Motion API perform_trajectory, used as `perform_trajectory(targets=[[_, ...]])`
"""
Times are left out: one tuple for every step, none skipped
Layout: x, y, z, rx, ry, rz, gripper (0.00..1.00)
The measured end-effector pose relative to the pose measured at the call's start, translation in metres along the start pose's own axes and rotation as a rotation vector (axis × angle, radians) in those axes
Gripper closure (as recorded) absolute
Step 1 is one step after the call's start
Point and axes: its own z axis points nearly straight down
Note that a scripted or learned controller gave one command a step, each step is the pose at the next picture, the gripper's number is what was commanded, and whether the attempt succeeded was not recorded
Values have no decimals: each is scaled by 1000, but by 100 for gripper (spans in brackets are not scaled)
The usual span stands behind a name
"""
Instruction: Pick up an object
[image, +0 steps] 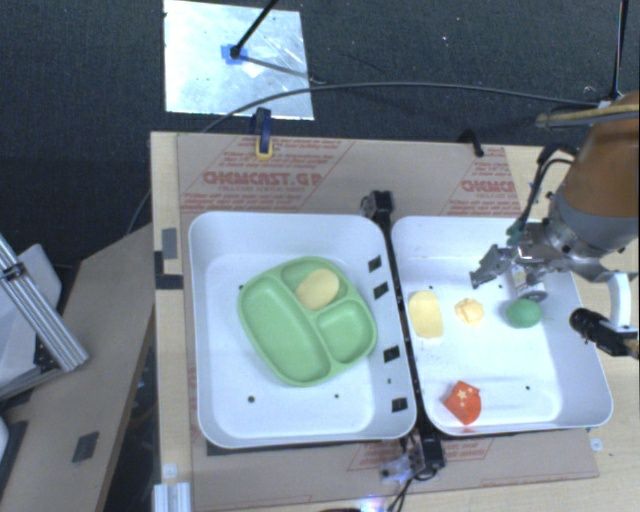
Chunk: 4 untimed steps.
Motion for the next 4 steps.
perform_trajectory(targets=[[-6, -6, 46, 5, 1, 3, 0], [-3, 4, 99, 3, 1, 2, 0], [-2, 4, 133, 2, 1, 3, 0], [-3, 5, 120, -3, -1, 3, 100]])
